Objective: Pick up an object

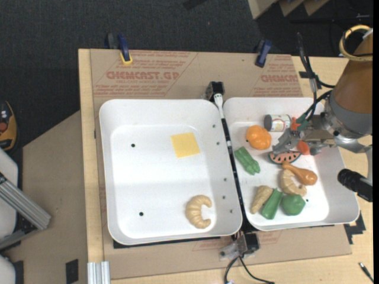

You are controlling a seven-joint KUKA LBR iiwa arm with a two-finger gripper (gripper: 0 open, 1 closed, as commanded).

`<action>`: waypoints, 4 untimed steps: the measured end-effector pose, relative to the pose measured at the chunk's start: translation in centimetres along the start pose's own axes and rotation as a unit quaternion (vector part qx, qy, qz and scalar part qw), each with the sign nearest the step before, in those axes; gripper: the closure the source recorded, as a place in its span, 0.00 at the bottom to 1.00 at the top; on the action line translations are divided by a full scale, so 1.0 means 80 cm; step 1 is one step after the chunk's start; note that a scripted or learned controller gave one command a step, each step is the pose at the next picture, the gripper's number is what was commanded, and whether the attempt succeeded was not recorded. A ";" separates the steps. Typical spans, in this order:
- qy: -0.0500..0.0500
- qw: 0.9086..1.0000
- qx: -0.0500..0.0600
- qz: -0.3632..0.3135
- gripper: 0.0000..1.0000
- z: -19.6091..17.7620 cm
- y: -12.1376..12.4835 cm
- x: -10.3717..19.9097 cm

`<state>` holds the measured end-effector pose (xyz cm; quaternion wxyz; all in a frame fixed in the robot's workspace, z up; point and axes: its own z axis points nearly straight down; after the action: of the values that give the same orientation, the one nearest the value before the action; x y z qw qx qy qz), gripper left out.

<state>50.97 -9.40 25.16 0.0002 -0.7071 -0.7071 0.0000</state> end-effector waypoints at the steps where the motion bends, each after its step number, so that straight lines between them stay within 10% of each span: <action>1: -0.001 1.000 0.003 0.001 0.00 0.180 0.092 -0.060; 3: 0.000 1.000 0.015 0.003 0.00 0.213 0.174 -0.004; 4: 0.001 1.000 0.015 0.002 1.00 0.201 0.172 -0.004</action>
<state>64.76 -9.72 9.05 0.0116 -0.7084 -0.7056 0.0102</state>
